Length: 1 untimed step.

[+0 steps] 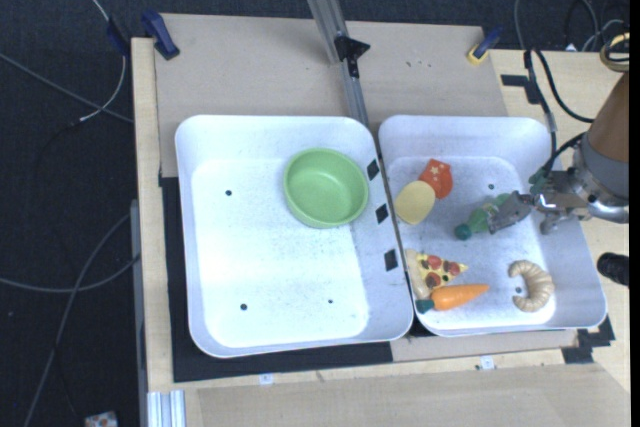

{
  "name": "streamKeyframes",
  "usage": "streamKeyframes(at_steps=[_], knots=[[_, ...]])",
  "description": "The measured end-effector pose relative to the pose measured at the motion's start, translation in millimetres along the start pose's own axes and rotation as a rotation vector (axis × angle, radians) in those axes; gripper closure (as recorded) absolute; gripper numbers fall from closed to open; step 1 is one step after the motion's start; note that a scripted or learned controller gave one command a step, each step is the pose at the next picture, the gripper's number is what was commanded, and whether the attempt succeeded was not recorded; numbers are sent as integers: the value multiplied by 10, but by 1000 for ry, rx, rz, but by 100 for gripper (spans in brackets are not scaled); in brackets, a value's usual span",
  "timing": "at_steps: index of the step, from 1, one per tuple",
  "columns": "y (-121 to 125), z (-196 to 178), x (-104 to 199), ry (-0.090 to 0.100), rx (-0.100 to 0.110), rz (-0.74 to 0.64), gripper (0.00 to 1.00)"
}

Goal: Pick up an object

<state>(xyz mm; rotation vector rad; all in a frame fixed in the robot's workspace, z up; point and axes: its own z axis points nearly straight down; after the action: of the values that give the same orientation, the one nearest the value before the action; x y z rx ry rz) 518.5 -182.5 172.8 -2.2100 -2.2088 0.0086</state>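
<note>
Now your claw (522, 207) sits low in the right bin (500, 133), touching the green toy (480, 220); its grip you cannot tell. Toy looks light, stiff, slippery: take its middle.

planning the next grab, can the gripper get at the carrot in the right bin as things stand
Probably yes: the carrot lies uncovered near the bin's front edge, touching only the pizza slice, and the gripper is close, above it.

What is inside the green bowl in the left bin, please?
The green bowl stands upright in the left bin, and its whole inner floor is visible with nothing lying in it. What is under the bowl cannot be seen, because the bowl covers that spot.
</note>
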Motion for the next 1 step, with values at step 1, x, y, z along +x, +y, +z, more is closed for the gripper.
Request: streamKeyframes(at_steps=[1], knots=[[43,476,-52,0,-1,0,0]])
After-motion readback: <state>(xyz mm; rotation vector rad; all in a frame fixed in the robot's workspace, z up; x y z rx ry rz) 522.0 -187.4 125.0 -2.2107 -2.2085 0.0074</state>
